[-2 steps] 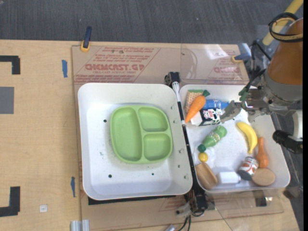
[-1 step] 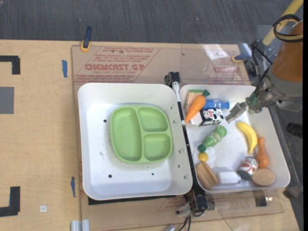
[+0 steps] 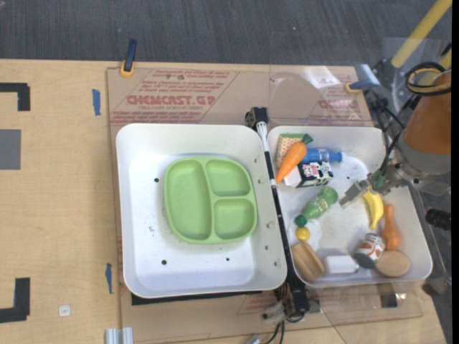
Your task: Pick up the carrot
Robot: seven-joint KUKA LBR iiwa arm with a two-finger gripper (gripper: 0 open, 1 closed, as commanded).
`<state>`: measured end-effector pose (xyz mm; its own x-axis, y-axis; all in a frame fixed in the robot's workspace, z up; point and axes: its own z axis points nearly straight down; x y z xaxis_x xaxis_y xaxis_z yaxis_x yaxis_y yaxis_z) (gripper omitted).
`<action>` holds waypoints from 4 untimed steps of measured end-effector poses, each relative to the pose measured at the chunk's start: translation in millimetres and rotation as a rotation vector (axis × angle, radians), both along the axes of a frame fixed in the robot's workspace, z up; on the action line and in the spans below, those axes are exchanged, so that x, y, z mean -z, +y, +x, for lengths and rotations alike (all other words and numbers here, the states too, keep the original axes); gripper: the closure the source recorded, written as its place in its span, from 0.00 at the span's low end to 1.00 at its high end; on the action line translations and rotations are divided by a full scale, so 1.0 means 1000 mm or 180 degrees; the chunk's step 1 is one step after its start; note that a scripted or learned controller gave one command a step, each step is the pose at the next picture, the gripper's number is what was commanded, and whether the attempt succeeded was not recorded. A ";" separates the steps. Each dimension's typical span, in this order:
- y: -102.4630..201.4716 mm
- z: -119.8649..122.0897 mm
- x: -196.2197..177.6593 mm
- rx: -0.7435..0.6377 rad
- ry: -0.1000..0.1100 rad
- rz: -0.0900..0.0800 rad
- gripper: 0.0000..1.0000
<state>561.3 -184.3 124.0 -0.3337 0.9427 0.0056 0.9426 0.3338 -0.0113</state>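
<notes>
The carrot [image 3: 290, 161], orange with a green top, lies tilted at the back left of the right bin [image 3: 423, 260], against the wall shared with the left bin. My gripper [image 3: 364, 187] hangs over the right side of that bin, just above a yellow banana [image 3: 373, 208] and well to the right of the carrot. Nothing is visibly held. A slim orange item [image 3: 391, 228] lies beside the banana.
Around the carrot are a cracker [image 3: 285, 147], a blue bottle [image 3: 327, 155], a black-and-white carton [image 3: 314, 173] and a green bottle [image 3: 319, 203]. A bread roll [image 3: 308, 261], a can [image 3: 371, 246] and a brown egg-shaped item [image 3: 392, 264] sit at the front. The left bin [image 3: 136, 221] holds a green divided plate [image 3: 211, 199].
</notes>
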 end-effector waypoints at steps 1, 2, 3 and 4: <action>-0.027 -0.027 0.036 -0.0365 -0.0066 -0.0013 0.00; -0.029 -0.024 0.022 -0.0355 -0.0112 -0.0041 1.00; 0.041 0.004 0.033 0.0161 -0.0092 -0.0040 1.00; 0.075 0.013 0.033 0.1194 -0.0110 -0.0037 1.00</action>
<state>574.2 -109.3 91.0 0.0349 0.9993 -0.0110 0.9992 -0.0346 0.0208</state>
